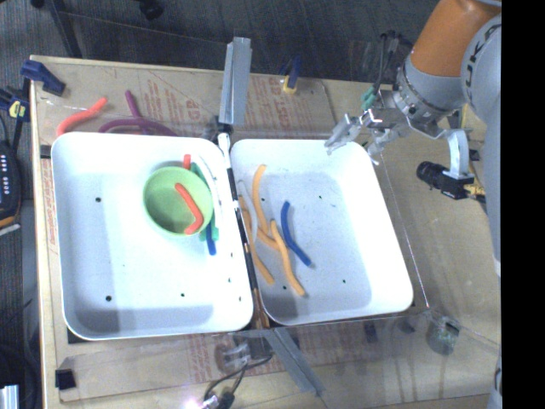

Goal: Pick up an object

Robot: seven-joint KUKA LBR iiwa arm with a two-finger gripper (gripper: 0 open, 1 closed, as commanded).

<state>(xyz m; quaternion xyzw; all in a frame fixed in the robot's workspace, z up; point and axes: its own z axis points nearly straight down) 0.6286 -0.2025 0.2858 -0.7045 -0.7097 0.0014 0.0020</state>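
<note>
Over the far right corner of the right bin (387, 228), the gripper (356, 136) is hovering with its thin fingers spread apart and nothing between them. My read is that the arm (443, 49) is hanging there high and off to the side so it is keeping out of the way of the bin floor before picking a target.

Down inside that right bin, the candidates are lying flat along its left half: several orange strips (277, 245) are overlapping in a loose bundle near the left wall, and a blue strip (294, 235) is resting just beside them toward the middle. The blue strip is looking like the easiest pick, I'd judge, since it is sitting slightly apart from the tangle. It is a slim, curved, soft-looking piece, darker than anything around it and standing out sharply against the white floor.

Over in the left bin (85, 296), a green bowl (174, 203) is sitting toward the far right part, with a red strip (194, 204) curling inside it and more thin pieces tucked against its right side.

On the surface (341, 100) beyond the left bin, a red strip and a purple loop (136, 126) are lying outside, well out of play.
</note>
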